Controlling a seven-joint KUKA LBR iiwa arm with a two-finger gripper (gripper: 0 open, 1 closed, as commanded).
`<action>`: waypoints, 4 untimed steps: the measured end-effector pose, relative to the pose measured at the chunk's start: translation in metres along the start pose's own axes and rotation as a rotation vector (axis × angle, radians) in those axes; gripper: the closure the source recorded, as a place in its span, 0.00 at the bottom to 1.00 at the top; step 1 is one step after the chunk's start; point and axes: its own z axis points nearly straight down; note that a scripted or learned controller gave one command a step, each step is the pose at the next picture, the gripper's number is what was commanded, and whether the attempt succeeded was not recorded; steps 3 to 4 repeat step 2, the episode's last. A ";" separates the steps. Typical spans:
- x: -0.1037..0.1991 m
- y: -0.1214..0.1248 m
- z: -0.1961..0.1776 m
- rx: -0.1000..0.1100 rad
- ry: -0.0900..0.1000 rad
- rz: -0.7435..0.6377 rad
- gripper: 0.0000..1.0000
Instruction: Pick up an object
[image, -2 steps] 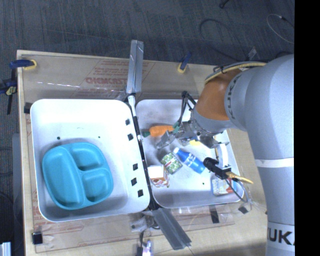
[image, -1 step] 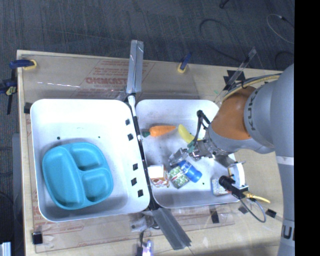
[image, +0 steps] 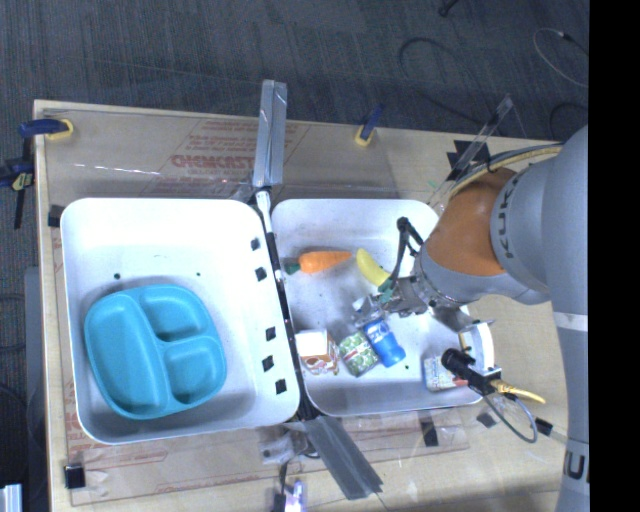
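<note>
Below, a wooden bench (image: 160, 160) stands on dark carpet (image: 150, 50).

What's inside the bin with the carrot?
In the right bin: a carrot, a banana, a blue can, a green packet and a small carton. The arm covers its right side.

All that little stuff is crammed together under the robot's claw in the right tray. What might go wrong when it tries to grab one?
The gripper sits low over a tight cluster: the blue bottle, a green packet and a yellow banana lie close together. It may pinch two at once, or nudge one aside and come up with nothing. The carrot and the small box near the bin's left wall could be pushed against it.
</note>
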 end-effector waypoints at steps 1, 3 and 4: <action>0.053 -0.007 -0.012 -0.006 -0.005 -0.053 1.00; 0.088 0.005 -0.110 -0.003 0.000 -0.071 1.00; 0.088 0.005 -0.110 -0.003 0.000 -0.071 1.00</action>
